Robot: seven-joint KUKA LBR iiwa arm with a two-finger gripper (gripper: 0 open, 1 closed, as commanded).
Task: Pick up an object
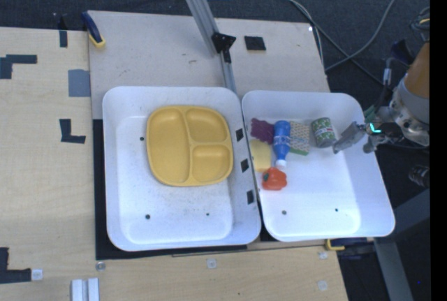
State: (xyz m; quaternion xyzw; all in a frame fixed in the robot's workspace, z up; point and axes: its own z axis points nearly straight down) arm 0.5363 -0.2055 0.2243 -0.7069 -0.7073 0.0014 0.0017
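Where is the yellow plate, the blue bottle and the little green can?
Yellow divided plate (188, 146): camera view, on its centre ridge.
Blue bottle (281, 140): camera view, on the middle of its body.
Green can (323, 131): camera view, on its side wall.

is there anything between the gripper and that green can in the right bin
Nothing visible stands between them. The gripper sits at the right bin's right side, and the green can lies just to its left in the camera view, with bare white bin floor in the gap. The blue bottle and other items lie beyond the can.
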